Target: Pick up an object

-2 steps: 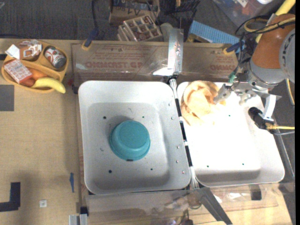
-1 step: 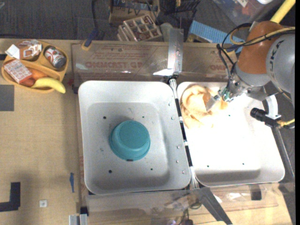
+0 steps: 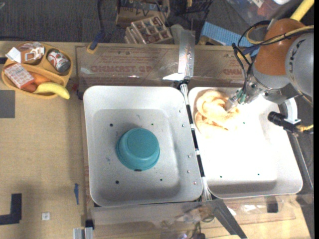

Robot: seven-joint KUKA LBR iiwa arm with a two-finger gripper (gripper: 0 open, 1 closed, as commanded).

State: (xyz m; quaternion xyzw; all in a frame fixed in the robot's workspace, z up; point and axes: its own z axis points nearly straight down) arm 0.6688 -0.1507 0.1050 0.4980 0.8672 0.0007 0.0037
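Bins sit side by side: the left bin (image 3: 99,103) holds an upturned teal bowl (image 3: 138,148) near its middle. Farther back, in the right bin's (image 3: 269,173) far-left corner, a crumpled orange cloth (image 3: 212,113) lies directly under the gripper (image 3: 236,101). Its tip touches the cloth's right edge.
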